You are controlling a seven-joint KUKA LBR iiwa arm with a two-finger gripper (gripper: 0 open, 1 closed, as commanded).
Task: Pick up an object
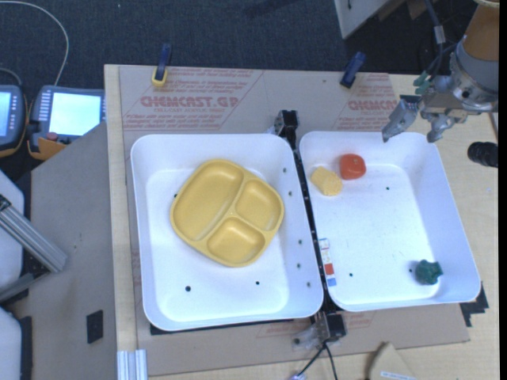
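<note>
2 bins side by side on the bench

The left bin (150, 236) holds 1 divided tray (227, 211); the right bin (451, 212) holds 2 round pieces (338, 174) near its back-left corner and 1 small object (428, 271) front-right.

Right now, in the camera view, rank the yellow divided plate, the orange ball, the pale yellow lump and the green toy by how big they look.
1. yellow divided plate, by far the largest.
2. pale yellow lump and orange ball: too alike to rank.
3. green toy, slightly smaller.
</note>
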